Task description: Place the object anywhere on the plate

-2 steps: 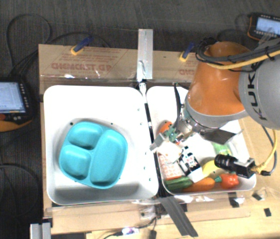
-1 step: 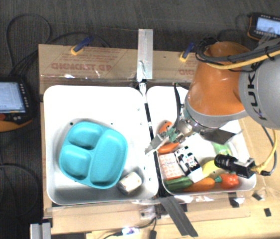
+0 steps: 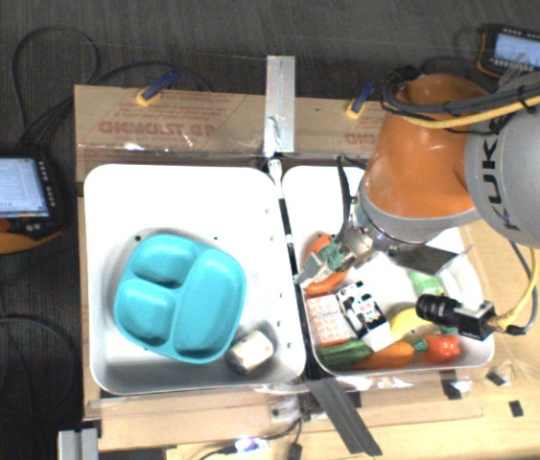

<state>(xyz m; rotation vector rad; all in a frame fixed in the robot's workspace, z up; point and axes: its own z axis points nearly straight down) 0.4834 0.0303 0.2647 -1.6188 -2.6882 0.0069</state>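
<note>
You can see two white bins side by side. The left bin (image 3: pixel 106 209) holds one blue plate (image 3: pixel 179 298) with three sections. One small whitish object (image 3: pixel 250 350) lies just beside the plate, at its lower right, touching or nearly touching the rim. It is not on the plate.

The right bin (image 3: pixel 310 192) holds a pile of toy food. You can count about two orange carrots (image 3: pixel 390 355), one green piece (image 3: pixel 344 352), one red piece (image 3: pixel 444 347), one yellow piece (image 3: pixel 399 321) and one red and white box (image 3: pixel 325 320).

One grey and orange arm (image 3: pixel 423 161) reaches in from the right of the frame. Its gripper (image 3: pixel 332 257) hangs low over the right bin, near the middle wall. You cannot tell from here how the jaws stand.

The bins sit on brown cardboard (image 3: pixel 169 118) on a wooden bench. Dark carpet (image 3: pixel 106 17) lies all around, with black cables on it. One screen pad (image 3: pixel 9 199) rests at the left of the frame, and another (image 3: pixel 517 54) at the upper right.
</note>
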